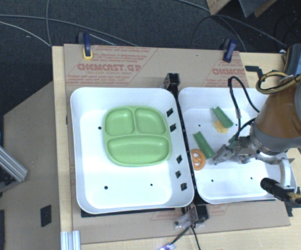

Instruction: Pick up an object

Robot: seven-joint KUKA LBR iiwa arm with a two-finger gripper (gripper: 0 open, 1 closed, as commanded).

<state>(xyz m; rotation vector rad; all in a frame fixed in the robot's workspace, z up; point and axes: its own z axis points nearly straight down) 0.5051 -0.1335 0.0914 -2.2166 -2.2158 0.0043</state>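
You see the gripper (224,155) low in the right bin (234,191), fingers (219,157) spread a little with nothing between them. Its tips sit just beside the orange ring (197,159) and green stick (203,144). A green-and-yellow piece (222,119) lies farther back; the green divided plate (137,136) sits in the left bin (124,191).

A divided plate (137,135) lies in the left bin (88,186); small items (203,144) in the right bin (228,191).
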